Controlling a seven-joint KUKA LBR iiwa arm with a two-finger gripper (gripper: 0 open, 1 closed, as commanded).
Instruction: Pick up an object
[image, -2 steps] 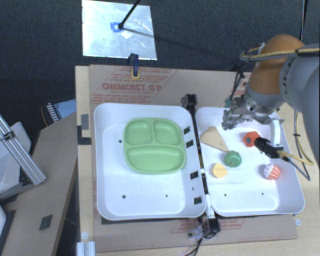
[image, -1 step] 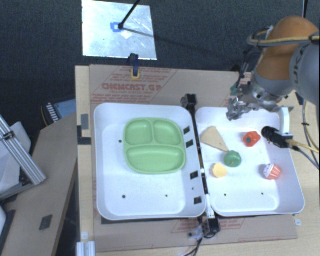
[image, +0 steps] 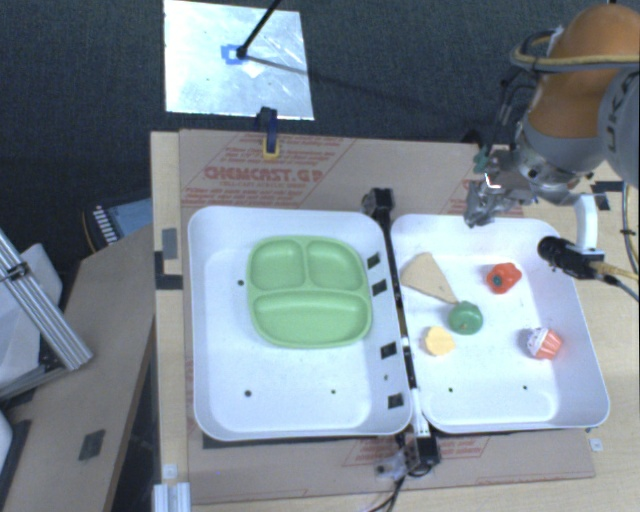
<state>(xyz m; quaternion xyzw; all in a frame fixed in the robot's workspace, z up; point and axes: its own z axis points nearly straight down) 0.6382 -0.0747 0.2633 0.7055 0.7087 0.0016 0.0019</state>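
1. Two shallow white bins sit side by side on the counter (image: 170, 330), seen from above at a slant.
2. The left bin (image: 215, 400) holds a green divided plate (image: 308, 291) near its middle.
3. The right bin (image: 575, 395) holds five small objects: a tan wedge (image: 428, 276) near its left edge, a green round piece (image: 465, 318) just below the wedge, a yellow piece (image: 439, 342) beside the green one, a red-orange piece (image: 503, 277) toward the right edge, and a red-and-white piece (image: 543, 343) near the lower right.
4. The grey arm (image: 585, 80) reaches in from the right.
5. Its tool (image: 480, 211) hangs over the right bin's far edge, apart from every object; whether it is apart or together cannot be told.
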